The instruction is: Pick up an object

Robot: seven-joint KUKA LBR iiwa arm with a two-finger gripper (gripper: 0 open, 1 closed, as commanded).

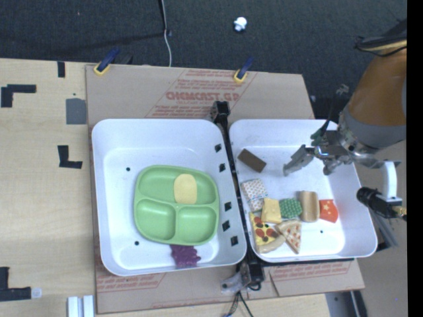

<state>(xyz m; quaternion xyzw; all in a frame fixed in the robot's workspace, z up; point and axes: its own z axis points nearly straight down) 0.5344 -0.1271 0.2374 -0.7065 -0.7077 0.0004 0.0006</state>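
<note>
A: Nearest us, bottom of frame: purple grapes (186, 255) lie on the left bin (109, 177) floor, touching the lower edge of the green divided plate (176, 203). We log a yellow oval piece (186, 189) in the plate's upper compartment.

B: In the right bin (350, 240), low centre, we see a clump: pizza slices (277, 234), yellow block (271, 211), green patterned piece (290, 208), tan roll (308, 205), red piece (328, 211), checkered piece (254, 190).

A: Brown block (251, 160) sits apart, above the clump.

B: Farther up at right, the gripper (314, 161) hangs over the right bin, fingers spread wide, holding nothing. Brown block lies to its left, untouched.

A: Beyond: cardboard sheet (198, 94), two clips.
</note>
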